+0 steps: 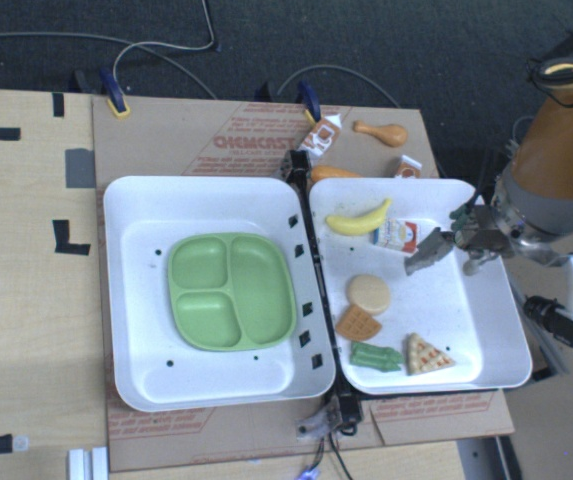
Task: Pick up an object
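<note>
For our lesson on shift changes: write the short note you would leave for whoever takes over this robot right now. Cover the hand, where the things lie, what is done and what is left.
Hand: over the right bin, near its upper right side, with nothing seen between its fingers.
Right bin holds: banana and a small packet at the top, round biscuit, waffle, green piece and pizza slice lower down.
Left bin holds a green divided plate.
Done: nothing picked up yet.
Left: bring the hand down on one thing, probably the packet, which is nearest, grip it and lift.
</note>
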Available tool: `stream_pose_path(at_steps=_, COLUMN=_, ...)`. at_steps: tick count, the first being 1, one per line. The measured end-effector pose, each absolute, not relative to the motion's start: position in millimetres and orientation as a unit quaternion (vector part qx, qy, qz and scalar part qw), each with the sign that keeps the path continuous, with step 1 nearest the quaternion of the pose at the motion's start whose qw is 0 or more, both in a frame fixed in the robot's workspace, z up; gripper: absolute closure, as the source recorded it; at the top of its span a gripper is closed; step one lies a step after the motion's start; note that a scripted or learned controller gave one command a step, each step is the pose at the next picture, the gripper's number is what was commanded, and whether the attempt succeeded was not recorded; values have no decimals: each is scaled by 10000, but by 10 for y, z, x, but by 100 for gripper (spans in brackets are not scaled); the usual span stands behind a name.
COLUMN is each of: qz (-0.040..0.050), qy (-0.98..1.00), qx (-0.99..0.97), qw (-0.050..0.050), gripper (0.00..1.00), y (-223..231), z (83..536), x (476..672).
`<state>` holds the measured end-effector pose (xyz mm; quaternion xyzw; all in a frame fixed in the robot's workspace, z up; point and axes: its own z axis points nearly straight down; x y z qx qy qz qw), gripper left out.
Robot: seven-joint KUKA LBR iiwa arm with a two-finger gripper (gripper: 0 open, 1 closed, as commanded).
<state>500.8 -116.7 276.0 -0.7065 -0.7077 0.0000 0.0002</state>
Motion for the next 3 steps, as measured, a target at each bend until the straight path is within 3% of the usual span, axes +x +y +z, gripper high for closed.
stream_pose_path(at_steps=1, qz=13, qy=-7073, qx=-7069, qw=24, gripper=0, y=-942, z=1495, x=5182)
stream_pose_path(at_steps=2, qz=0, qy=-7075, qx=-7068, qw=4, gripper=0, y=-965, z=884, x=5351)
stream_pose_path(at_steps=3, qz=-24, qy=-7077, qx=-7065, qw=-35, gripper=0, y=-979, z=869, x=5277)
